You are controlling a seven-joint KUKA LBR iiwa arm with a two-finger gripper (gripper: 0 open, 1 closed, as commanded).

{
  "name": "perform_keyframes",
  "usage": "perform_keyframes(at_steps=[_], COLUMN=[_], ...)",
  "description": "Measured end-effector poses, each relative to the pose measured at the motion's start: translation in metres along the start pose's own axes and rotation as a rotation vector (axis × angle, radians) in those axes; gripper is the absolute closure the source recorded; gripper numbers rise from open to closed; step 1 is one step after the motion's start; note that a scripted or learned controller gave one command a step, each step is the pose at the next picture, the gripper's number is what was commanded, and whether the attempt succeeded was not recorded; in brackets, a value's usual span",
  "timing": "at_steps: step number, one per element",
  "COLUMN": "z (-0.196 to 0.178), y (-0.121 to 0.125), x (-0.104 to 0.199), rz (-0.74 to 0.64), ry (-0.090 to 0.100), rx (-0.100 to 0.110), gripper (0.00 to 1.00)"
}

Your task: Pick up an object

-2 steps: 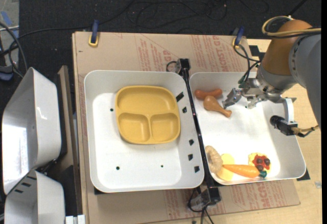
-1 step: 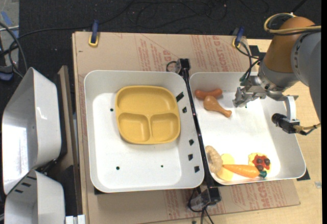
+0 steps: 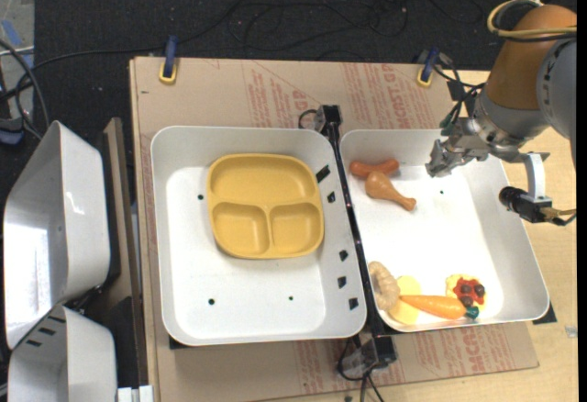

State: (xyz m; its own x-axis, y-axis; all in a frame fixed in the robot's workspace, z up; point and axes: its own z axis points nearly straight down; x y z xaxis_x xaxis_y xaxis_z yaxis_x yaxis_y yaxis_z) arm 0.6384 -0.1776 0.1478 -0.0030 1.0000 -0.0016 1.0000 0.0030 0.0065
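Observation:
In the right bin [image 3: 495, 235], a toy sausage [image 3: 374, 168] and a toy chicken drumstick [image 3: 390, 191] lie near the far left corner. At the bin's near edge sit a beige potato-like piece [image 3: 382, 282], a yellow slice [image 3: 409, 286], an orange carrot [image 3: 434, 305] and a yellow toy with red berries [image 3: 467, 288]. My gripper [image 3: 443, 158] hangs over the far part of the right bin, to the right of the sausage and apart from it, with nothing visibly held.
The left bin [image 3: 183, 244] holds a yellow divided plate [image 3: 266, 206]. Black clips run along the divider [image 3: 347, 226] between the bins. Yellow clamps [image 3: 168, 70] [image 3: 425, 72] grip the board's far edge. White containers [image 3: 50, 217] stand at the left.

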Motion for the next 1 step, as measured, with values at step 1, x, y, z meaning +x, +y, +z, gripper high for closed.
perform_keyframes(at_steps=[1], z=[-0.0614], y=[-0.0048], x=[-0.0038], rz=[0.003], ry=[-0.001], rx=[-0.002], gripper=[1.0])
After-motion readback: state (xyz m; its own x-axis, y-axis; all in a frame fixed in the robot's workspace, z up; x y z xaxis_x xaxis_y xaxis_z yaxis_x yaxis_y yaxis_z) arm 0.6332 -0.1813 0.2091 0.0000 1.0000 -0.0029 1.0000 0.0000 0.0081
